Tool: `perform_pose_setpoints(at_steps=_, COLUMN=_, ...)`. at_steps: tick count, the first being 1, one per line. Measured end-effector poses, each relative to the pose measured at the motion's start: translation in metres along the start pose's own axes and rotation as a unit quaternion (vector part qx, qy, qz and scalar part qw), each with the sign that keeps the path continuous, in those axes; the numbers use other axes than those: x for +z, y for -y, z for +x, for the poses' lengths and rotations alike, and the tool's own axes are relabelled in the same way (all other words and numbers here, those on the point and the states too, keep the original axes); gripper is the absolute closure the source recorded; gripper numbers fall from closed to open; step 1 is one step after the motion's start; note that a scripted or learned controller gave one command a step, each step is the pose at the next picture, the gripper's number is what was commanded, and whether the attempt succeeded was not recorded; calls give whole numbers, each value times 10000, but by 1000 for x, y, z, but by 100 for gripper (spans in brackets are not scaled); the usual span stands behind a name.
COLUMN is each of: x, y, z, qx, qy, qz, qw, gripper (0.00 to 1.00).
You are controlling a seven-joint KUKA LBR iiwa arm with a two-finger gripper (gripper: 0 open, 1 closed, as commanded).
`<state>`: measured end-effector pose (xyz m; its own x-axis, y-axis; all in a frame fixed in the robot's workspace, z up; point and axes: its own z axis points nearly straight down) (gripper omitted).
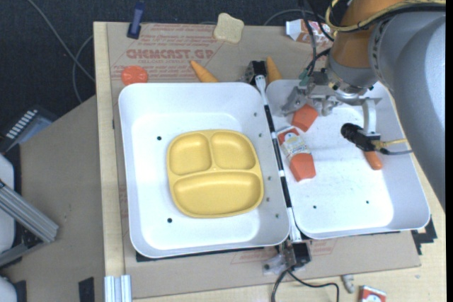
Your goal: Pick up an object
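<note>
Evidently the gripper (311, 101) sits low over the far left corner of the right bin (354, 203), directly above a tilted orange block (305, 117); that placement suggests this block is the piece chosen for lifting; whether the pincer is open or closed on it I cannot tell, since the wrist hides the contact. A second orange block (303, 166) and a small packet (291, 141) lie just beside it, near the dividing wall, crowding the approach; the yellow plate (214, 173) rests mid left bin (141, 124), likely too broad to grasp.
</note>
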<state>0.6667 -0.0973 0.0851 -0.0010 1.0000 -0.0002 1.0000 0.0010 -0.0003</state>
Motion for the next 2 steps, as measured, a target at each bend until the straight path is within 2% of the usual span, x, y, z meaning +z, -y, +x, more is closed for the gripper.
perform_pose_setpoints(at_steps=1, x=0, y=11, z=-3, qx=6, qy=2, qz=9, qw=10000, gripper=0)
perform_pose_setpoints(at_steps=2, x=-10, y=10, z=-3, qx=5, qy=4, qz=-4, qw=10000, gripper=100)
